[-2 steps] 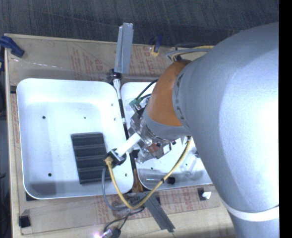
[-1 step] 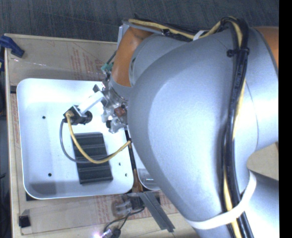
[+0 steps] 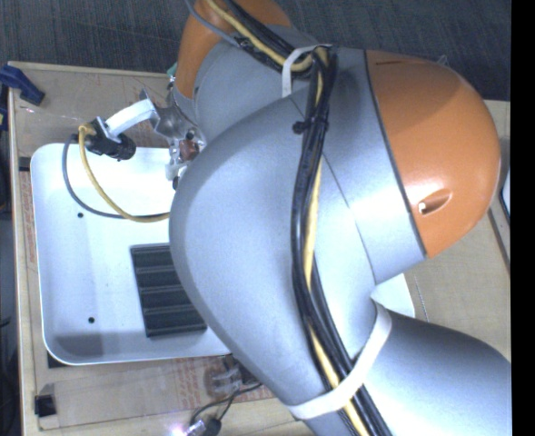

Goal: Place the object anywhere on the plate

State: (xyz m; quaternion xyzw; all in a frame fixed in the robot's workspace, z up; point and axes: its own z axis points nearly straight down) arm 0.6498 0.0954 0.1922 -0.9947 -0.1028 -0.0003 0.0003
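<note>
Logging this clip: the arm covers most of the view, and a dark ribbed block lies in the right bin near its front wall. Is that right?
Not quite. The camera view shows the dark ribbed block lying in the left bin, near its front wall, not in the right one. The arm does cover most of the view.

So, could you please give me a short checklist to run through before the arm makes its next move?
1. Plate located: cannot tell; the arm covers much of the bench.
2. Object to place identified: cannot tell; the dark ribbed block in the left bin is the one loose item in sight.
3. Tool state: cannot tell; it is largely hidden by the arm.
4. Something held: cannot tell.
5. Yellow cable clear of the block: ok; it loops over the bin's upper part, apart from the block.
6. Block inside the bin: ok; it lies flat on the floor.
</note>
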